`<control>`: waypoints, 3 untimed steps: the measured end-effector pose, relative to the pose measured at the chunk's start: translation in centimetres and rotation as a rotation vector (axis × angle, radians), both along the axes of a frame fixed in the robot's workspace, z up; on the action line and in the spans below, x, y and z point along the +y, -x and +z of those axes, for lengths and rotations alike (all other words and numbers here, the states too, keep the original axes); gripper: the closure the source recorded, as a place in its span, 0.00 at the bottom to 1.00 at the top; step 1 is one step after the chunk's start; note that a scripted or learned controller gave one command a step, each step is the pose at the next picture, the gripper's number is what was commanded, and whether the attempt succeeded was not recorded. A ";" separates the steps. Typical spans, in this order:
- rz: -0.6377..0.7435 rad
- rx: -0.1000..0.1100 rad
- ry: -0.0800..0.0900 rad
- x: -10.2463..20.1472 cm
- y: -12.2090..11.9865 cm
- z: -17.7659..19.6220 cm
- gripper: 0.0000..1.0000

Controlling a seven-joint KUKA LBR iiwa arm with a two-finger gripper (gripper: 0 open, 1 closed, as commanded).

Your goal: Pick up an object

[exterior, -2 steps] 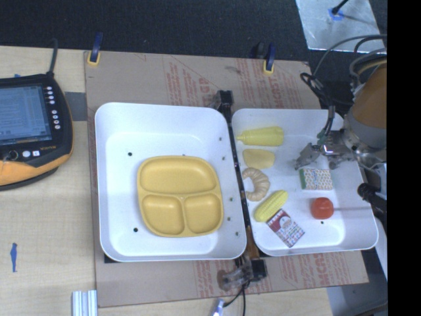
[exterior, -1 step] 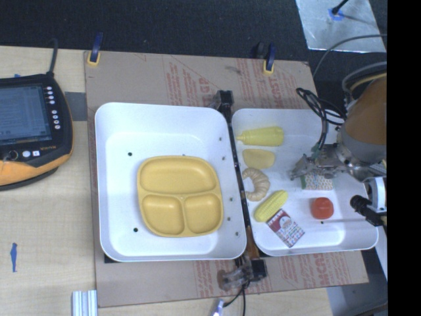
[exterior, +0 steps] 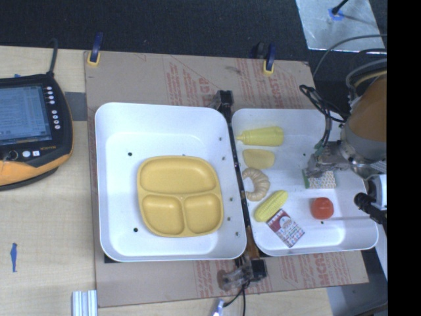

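Wooden bench [exterior: 46, 242], cardboard sheet [exterior: 164, 78], 2 white bins [exterior: 118, 120] [exterior: 348, 242], teach pendant [exterior: 29, 130]

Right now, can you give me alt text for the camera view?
A grey arm's gripper hangs over the right white bin, which holds two yellow corn cobs, a red tomato and a small printed packet. The left white bin holds a yellow divided plastic tray.

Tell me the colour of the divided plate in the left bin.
Pale yellow all over; the divided plate shows clearly in the camera view.

Tablet-style pendant [exterior: 29, 127] with orange casing at tabletop's [exterior: 39, 242] left edge; brown cardboard sheet [exterior: 164, 78] under bins; two blue clamps [exterior: 95, 48] along its far edge.
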State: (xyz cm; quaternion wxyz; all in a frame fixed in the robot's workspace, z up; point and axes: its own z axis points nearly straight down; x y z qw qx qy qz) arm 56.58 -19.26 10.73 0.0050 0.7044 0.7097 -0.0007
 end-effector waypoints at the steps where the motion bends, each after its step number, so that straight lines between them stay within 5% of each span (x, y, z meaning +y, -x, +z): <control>1: -0.007 0.011 -0.007 -2.1 6.3 2.5 1.00; 2: 0.000 0.004 -0.009 2.8 4.1 8.5 1.00; 3: -0.008 0.010 -0.008 -2.1 5.9 7.5 1.00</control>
